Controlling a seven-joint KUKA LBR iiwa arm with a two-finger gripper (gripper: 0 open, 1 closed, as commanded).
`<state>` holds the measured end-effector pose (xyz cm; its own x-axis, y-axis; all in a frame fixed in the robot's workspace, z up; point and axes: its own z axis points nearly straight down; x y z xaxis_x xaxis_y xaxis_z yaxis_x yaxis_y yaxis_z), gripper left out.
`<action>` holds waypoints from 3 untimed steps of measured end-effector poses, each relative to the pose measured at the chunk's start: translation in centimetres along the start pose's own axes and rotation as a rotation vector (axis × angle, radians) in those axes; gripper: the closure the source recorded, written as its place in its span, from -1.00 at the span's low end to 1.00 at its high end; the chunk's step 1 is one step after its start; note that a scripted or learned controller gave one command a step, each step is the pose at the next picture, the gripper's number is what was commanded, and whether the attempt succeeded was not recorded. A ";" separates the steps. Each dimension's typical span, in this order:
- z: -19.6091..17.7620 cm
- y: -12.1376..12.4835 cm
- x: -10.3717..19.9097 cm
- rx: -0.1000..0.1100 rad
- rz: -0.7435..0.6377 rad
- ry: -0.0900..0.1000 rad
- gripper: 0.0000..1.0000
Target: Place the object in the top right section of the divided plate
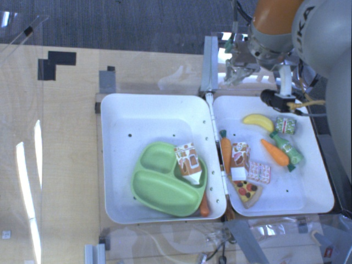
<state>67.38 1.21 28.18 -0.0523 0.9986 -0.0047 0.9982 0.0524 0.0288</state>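
A green divided plate [165, 188] is sitting in the left bin [126, 125], a small carton [187, 159] resting in its top right section. Toy foods are lying in the right bin [308, 194]. The gripper [240, 70] is hovering above the bins' far edge; its grip cannot be told.

arm [324, 26]: grey rounded casing | orange band above wrist | dark lettering | thin black cables
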 end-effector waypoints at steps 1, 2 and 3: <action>-1.3 0.2 0.1 -0.008 -0.007 -0.002 1.00; -1.2 0.2 0.2 -0.007 -0.009 -0.002 -1.00; -12.4 -0.3 -3.9 0.018 -0.080 0.004 -1.00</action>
<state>66.94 -2.67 40.54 -0.1320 0.9912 -0.0022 0.9912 0.1321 0.0109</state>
